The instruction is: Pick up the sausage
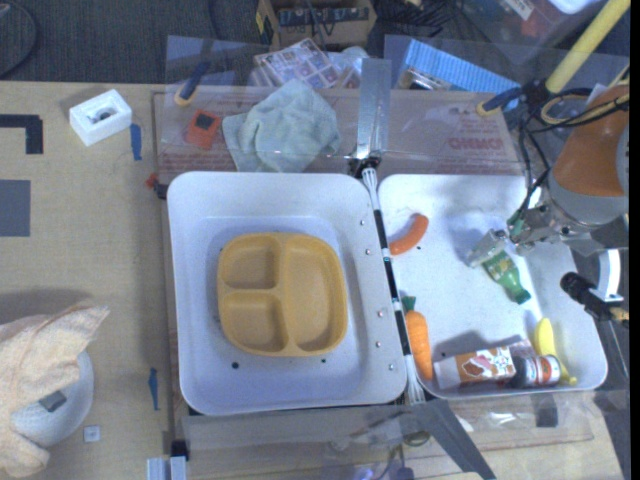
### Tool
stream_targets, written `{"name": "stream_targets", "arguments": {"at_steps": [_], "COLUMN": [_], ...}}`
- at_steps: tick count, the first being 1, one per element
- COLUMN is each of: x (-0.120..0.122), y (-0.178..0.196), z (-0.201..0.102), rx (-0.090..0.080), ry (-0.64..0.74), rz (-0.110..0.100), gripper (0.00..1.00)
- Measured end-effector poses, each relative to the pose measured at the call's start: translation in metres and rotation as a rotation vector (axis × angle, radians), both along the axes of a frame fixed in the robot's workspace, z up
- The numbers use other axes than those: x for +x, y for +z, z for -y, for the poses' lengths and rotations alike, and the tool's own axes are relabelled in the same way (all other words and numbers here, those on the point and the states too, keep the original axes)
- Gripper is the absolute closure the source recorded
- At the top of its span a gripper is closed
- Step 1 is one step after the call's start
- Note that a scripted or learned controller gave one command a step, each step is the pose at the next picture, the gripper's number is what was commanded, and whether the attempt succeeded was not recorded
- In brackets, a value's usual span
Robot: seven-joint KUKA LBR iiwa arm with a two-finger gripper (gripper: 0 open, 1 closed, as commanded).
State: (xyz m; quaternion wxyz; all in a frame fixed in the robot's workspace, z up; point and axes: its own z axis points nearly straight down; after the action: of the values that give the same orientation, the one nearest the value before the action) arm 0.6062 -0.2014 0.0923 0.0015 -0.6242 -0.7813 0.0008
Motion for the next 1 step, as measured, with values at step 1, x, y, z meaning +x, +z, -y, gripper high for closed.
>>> {"name": "stream_targets", "arguments": {"at_steps": [1], "x": [-0.0009], "y": [0.0067], "z": [0.0015], "rx": [0.0], "ry": [-0.003], "rz": [-0.003], "gripper": [1.0]}}
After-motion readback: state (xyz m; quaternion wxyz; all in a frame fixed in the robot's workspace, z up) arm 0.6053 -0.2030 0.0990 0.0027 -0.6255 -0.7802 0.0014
